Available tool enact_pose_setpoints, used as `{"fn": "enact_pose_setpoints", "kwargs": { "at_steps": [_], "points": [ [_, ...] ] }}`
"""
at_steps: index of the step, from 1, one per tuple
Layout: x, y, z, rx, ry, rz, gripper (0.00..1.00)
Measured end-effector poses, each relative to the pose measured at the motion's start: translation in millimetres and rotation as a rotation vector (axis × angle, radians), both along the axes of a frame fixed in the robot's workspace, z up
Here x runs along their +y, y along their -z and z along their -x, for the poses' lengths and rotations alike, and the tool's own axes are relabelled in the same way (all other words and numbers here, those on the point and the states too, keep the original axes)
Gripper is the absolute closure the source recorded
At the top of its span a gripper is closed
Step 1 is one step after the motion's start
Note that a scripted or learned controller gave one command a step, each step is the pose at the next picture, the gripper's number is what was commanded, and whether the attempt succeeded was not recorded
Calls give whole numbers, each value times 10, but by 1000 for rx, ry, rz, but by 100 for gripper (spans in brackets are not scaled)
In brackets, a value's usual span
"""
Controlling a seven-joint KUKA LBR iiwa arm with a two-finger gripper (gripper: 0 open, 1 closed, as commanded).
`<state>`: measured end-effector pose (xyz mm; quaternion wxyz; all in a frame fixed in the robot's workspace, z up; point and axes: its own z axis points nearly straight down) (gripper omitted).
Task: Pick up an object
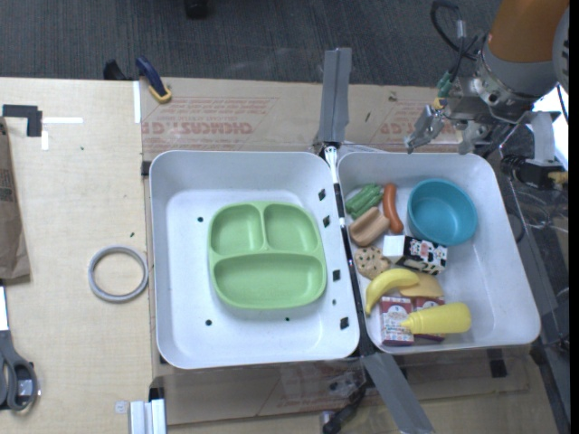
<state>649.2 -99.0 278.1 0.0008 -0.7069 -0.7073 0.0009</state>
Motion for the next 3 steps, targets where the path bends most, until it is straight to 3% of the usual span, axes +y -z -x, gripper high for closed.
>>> {"fn": "enact_pose_setpoints", "kwargs": {
  "at_steps": [1, 2, 3],
  "points": [
    [-10, 1437, 782, -1, 210, 1, 0],
    [-215, 1875, 582, 0, 140, 1, 0],
    [-247, 1744, 563, -7, 145, 3, 100]
  ]
}}
